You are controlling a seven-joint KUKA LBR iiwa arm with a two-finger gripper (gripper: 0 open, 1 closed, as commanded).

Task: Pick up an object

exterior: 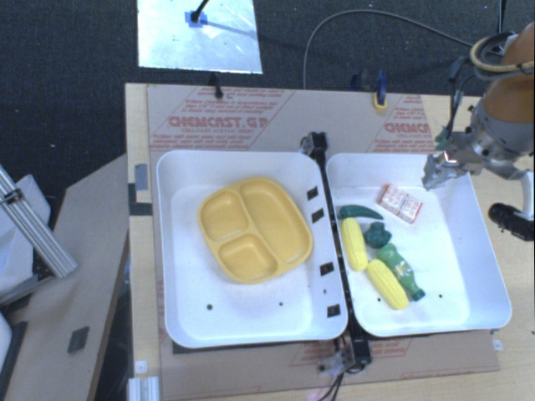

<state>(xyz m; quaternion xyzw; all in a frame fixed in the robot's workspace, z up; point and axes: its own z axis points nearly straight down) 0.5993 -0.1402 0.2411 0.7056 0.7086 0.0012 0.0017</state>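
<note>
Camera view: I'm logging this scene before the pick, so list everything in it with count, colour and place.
Bins: two, white, side by side on the bench.
Divided plate: one, yellow, in the left bin.
Corn cobs: two, yellow, in the right bin.
Green toys: a few, green, beside the cobs; exact count unclear.
Small box: one, red and white, right bin, far side.
Board: one, printed cardboard, under the bins.
Arm: one, grey with orange, upper right.
Pincer: one, over the right bin's far corner.

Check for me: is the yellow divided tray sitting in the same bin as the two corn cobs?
No: the yellow divided tray lies in the left bin, while both corn cobs lie in the right bin.
</note>
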